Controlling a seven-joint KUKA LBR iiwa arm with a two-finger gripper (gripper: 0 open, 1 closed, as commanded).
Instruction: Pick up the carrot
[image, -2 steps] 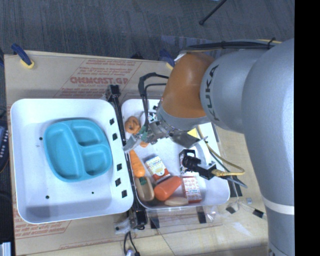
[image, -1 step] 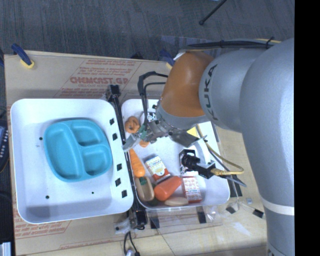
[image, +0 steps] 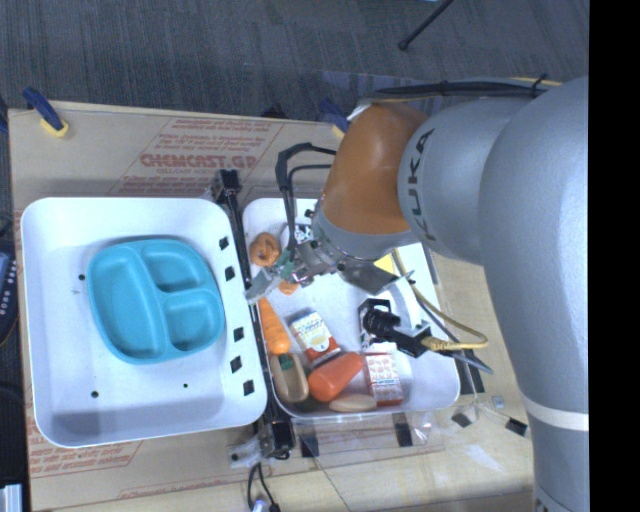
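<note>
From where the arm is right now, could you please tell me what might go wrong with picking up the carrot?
1. The carrot lies tight against the left wall of the right bin, so one side of the tool may strike the wall and not close around it.
2. A small carton and an orange cone-shaped toy crowd it, so they may be nudged or grabbed instead.
3. The tool seems nearer the doughnut-like toy, so it could descend off target.

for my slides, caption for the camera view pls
KUKA arm's gripper poised above the carrot in the right bin.
</note>
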